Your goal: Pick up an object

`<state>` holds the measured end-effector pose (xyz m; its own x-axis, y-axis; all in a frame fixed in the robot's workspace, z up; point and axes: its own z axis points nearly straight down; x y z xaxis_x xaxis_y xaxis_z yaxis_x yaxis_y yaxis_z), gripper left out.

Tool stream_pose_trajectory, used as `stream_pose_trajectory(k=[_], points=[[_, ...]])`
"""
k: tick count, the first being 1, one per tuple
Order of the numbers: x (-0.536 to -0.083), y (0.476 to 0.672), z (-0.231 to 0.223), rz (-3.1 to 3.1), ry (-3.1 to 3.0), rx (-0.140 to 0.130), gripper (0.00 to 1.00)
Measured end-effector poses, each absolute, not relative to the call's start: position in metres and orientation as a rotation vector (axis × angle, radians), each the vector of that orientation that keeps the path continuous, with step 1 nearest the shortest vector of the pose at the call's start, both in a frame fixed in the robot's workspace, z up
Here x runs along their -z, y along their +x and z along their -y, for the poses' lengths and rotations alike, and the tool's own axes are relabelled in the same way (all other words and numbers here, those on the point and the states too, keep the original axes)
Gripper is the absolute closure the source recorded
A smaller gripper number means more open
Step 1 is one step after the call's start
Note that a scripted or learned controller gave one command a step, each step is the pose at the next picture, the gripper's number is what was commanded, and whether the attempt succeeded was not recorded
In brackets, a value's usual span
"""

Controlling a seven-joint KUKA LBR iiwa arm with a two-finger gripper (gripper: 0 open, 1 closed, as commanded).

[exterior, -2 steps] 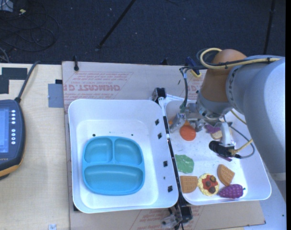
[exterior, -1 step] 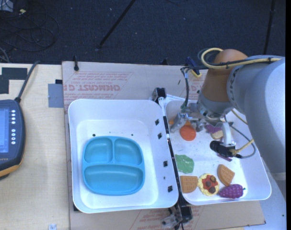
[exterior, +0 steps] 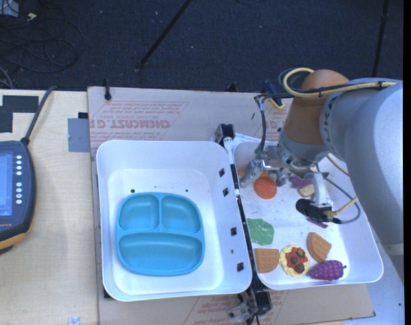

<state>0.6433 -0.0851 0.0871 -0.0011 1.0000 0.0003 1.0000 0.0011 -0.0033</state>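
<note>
While the gripper (exterior: 267, 176) hung low in the right bin (exterior: 368, 263), its grip could not be told; a tomato (exterior: 265, 188) lay just beneath it; the blue tray (exterior: 160, 233) sat in the left bin (exterior: 110, 175).

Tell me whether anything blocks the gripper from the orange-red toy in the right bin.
Nothing visible does. The gripper sits right above the orange-red toy near the right bin's back left corner. The green piece lies apart toward the front, and the purple piece is off to the side.
</note>
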Motion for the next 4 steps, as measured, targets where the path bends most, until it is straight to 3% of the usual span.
stream_pose_trajectory(k=[4], points=[[-0.087,0.643,0.085,2.219,-2.22,-0.004,0.0]])
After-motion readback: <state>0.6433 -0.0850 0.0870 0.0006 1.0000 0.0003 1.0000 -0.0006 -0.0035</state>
